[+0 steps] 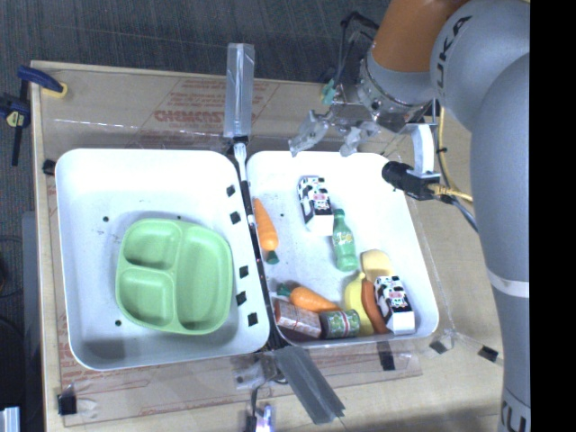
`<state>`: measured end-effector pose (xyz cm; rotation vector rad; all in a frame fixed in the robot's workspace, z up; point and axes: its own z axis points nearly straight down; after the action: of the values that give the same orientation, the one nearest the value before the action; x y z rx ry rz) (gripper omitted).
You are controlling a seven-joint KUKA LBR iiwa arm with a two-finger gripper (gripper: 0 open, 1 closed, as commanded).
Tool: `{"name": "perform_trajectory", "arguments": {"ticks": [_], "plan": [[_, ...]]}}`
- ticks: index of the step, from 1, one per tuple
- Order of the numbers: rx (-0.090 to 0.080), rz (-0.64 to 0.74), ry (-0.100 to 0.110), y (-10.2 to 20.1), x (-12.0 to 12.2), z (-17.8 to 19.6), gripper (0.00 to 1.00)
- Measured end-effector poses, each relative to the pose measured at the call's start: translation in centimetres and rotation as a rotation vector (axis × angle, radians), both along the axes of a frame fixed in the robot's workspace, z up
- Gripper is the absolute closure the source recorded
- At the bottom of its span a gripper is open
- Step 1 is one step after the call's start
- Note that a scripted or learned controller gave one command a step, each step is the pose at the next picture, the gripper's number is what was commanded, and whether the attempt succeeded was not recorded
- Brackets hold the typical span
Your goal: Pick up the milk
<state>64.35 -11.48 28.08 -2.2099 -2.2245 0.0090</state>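
My grey arm with its orange band (468,70) reaches over the right white bin (409,232). My end effector (326,139) hangs spread apart, gripping nothing, above the bin's far rim. A cow-patterned white milk carton (314,201) lies below it; another (394,302) lies near the front corner.

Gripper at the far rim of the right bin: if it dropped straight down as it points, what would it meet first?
Probably the right white bin, at its far rim or bare floor there. The two-finger gripper hangs beyond the cow-patterned milk carton; depth is unclear from this slant.
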Motion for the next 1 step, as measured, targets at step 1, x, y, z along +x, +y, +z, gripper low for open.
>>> {"name": "perform_trajectory", "arguments": {"ticks": [1], "plan": [[0.001, 0.069, -0.001, -2.16, -0.52, -1.16, 0.00]]}}
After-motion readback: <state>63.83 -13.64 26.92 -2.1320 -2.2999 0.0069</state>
